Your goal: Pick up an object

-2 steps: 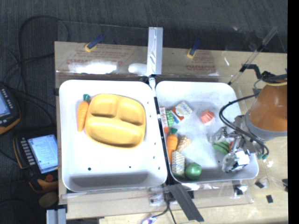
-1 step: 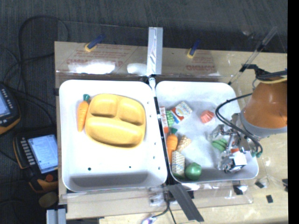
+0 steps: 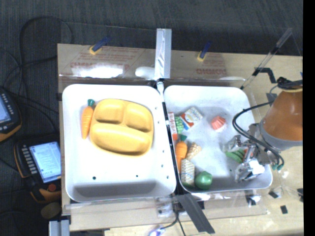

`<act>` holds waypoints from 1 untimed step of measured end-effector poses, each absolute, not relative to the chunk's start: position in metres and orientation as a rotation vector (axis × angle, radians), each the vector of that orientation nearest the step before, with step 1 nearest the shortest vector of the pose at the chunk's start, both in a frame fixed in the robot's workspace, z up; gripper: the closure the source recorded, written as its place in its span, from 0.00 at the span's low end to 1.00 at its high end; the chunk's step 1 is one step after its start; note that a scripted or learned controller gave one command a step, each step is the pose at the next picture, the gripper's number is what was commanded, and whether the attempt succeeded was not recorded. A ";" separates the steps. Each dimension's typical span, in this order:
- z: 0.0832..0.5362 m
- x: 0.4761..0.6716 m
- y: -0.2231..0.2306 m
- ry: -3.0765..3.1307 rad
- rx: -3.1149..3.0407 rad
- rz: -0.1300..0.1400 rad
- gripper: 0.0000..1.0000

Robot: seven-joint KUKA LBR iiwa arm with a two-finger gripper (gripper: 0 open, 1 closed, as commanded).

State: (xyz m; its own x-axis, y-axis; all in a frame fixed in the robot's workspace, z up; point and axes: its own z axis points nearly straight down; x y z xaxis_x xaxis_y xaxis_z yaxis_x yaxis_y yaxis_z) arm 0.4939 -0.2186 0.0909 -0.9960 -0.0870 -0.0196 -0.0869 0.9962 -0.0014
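While my gripper (image 3: 244, 157) hangs low over the right bin (image 3: 206, 93), at the right side of the frame, the relation that matters is a very short one: a small green object (image 3: 236, 155) lies at or just left of my fingers, toward the bin's right wall. It looks elongated, its long axis running roughly from upper left to lower right, but it is partly hidden by the metal of my wrist. I cannot tell whether the fingers are spread or closed, nor whether the green object sits between them or merely beside them. No hold is confirmed.

Other candidates lie further left in the same bin. A green ball (image 3: 203, 180) sits near the lower edge, to my lower left. A pink-red piece (image 3: 218, 123) lies up and left of me. A small carrot (image 3: 181, 150) and a waffle-patterned piece (image 3: 187, 170) lie near the dividing wall, well apart from me.

Judgement: the green object is nearest, so the next move turns on closing squarely across its short axis.

Left bin (image 3: 74, 146) holds a yellow tray (image 3: 120, 126) and a second carrot (image 3: 86, 120), well apart from me.
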 end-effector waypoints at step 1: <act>0.090 0.504 -0.201 3.126 -0.125 -0.010 0.00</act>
